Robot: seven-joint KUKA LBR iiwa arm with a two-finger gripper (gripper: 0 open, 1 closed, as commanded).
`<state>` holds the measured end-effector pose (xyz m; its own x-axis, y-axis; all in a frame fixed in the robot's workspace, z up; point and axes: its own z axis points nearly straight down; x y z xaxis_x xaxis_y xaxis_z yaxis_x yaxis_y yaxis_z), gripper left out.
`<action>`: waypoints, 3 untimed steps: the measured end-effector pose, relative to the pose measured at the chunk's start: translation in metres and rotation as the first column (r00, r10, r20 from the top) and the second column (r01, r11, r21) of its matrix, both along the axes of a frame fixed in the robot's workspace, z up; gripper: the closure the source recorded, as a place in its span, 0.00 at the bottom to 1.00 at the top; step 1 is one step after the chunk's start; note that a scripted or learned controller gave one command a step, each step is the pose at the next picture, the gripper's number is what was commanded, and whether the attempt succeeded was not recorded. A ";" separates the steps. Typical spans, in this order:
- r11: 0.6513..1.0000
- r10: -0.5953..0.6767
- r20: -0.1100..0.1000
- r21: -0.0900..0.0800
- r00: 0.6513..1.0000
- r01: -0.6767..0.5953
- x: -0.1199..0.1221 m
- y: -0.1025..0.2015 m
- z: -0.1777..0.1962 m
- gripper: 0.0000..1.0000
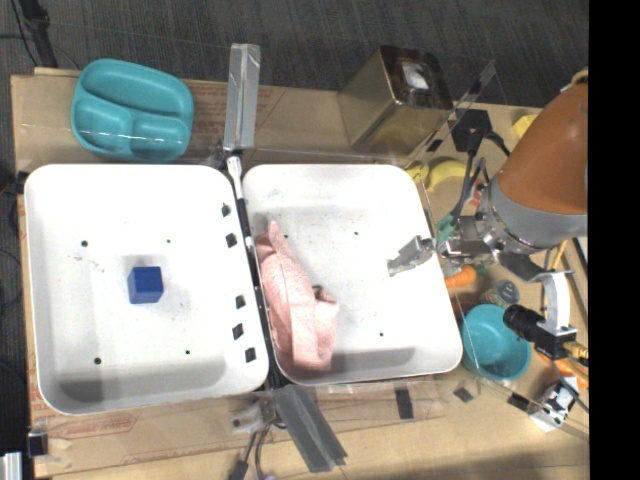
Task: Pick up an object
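Your gripper (408, 257) hangs over the right bin's (345, 183) right side, nothing between its fingers; whether they are spread or closed, you cannot tell. The pink cloth (293, 298) lies against that bin's left wall and the blue cube (146, 283) sits in the left bin (60, 183). I judge this the approach step: travel left to the cloth, then descend.

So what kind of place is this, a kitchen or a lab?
Most likely a robotics lab bench: two white bins side by side, a robot gripper reaching in, and test items like a blue cube and pink cloth.
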<state>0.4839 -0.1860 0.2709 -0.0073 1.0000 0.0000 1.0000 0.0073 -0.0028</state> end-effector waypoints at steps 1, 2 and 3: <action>0.993 -0.122 -0.003 0.001 0.993 0.122 0.035 0.045 -0.146 0.00; 0.999 0.035 -0.001 0.002 0.999 -0.035 0.053 0.074 -0.179 0.00; 0.999 0.040 -0.001 0.001 0.999 -0.040 0.054 0.073 -0.169 1.00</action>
<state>0.5377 -0.1126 0.1020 -0.0471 0.9989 0.0013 0.9989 0.0471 -0.0038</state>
